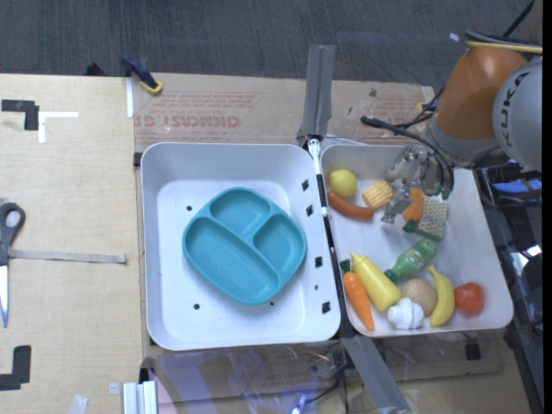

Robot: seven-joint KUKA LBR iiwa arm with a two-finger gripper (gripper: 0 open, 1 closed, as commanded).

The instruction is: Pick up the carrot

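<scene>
Carrot [358,301] well apart from gripper [404,198]

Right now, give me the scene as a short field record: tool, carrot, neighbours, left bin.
tool: low over the far part of the right bin
carrot: lying at the right bin's near left, apart from the tool
carrot neighbours: yellow squash beside it, garlic near its tip
left bin: holds a blue divided plate
task state: carrot not yet picked up

An orange carrot [358,299] lies at the near left corner of a white bin [495,257], beside yellow banana [442,296], red tomato [468,297] and green bottle [412,259]; a blue divided plate [245,245] fills the other white bin [153,257].
</scene>
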